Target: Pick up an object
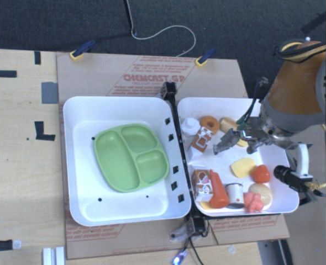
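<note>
Objects to pick: a cluster of toy food items lies in the right bin [284,206], none lifted yet.
Nearest candidates: a yellow wedge-shaped piece [242,168] lies just below the claw, with a red tomato-like ball [261,174] touching its right side; a brown ring like a doughnut [209,122] sits to the claw's left.
Other contents: a white bottle [189,126] by the dividing wall, a small brown packet [202,141] beside it, a red bottle [216,191] and a carton [204,183] along the near edge.
Left bin: the left bin [77,164] carries a green divided plate [132,157], well apart from the arm.
Claw: the claw [236,141] hangs over the middle of the right bin, its dark fingers spread, nothing between them.
Step in hand: by my judgement, the approach, with the claw positioned above the pile but no grasp made.
Next move calls for: likely a descent onto one piece with room for both fingers; the yellow wedge looks closest, though the red ball pressed against it could get in the way.
Tabletop: the tabletop [19,164] around the bins bears black tape marks.
</note>
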`<act>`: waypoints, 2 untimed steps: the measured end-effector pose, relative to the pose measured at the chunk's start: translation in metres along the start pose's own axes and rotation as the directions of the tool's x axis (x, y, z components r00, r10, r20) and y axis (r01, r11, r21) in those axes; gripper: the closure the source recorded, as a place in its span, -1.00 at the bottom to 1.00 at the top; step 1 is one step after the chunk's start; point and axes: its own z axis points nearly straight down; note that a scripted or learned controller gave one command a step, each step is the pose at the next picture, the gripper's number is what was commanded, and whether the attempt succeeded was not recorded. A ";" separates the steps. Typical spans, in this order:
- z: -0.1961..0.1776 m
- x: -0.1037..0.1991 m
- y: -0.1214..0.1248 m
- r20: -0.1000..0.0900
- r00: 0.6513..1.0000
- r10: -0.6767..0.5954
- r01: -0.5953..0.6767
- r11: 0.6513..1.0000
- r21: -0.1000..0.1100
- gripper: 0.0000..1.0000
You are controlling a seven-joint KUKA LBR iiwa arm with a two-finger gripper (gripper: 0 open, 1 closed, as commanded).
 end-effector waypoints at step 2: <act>-0.054 0.096 -0.015 0.001 1.000 -0.003 0.003 1.000 0.006 1.00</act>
